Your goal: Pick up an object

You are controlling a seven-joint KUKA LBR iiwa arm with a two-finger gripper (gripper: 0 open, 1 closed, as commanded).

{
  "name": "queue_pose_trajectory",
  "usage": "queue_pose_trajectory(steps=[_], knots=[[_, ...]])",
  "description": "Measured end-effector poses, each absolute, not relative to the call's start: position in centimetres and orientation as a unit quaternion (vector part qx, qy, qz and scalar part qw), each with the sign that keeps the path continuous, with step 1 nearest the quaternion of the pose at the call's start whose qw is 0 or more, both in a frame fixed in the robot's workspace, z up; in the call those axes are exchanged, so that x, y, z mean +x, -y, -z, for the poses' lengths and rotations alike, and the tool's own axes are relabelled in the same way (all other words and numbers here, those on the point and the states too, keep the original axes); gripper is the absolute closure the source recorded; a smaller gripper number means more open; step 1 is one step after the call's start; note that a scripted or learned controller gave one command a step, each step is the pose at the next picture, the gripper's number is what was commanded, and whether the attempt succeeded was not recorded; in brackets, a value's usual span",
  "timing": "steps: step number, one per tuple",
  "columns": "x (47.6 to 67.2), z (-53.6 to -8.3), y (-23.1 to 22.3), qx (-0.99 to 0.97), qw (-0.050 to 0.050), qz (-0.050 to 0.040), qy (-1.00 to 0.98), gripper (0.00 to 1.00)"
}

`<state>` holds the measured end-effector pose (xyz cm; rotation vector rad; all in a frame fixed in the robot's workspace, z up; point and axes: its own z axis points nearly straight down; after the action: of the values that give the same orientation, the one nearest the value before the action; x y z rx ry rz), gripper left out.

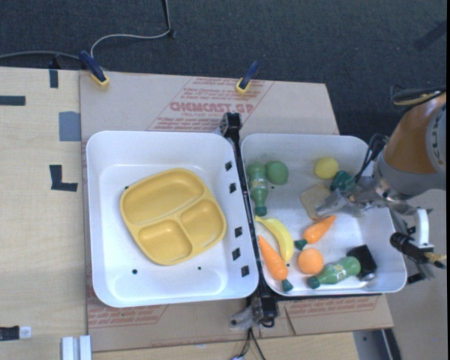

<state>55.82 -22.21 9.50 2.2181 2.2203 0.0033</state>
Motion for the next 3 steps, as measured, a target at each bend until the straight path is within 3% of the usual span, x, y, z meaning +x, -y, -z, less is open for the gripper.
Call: queue_pose_trajectory(steps=[1, 2, 3], knots=[[48.6, -8.8, 16.9, 0.707, 0.003, -0.0025, -0.707, 0.00], [48.8, -9.9, 16.8, 0.707, 0.003, -0.0043, -0.707, 1.00], [48.4, -18.1, 13.6, 0.707, 0.000, 0.0001, -0.707, 1.00]])
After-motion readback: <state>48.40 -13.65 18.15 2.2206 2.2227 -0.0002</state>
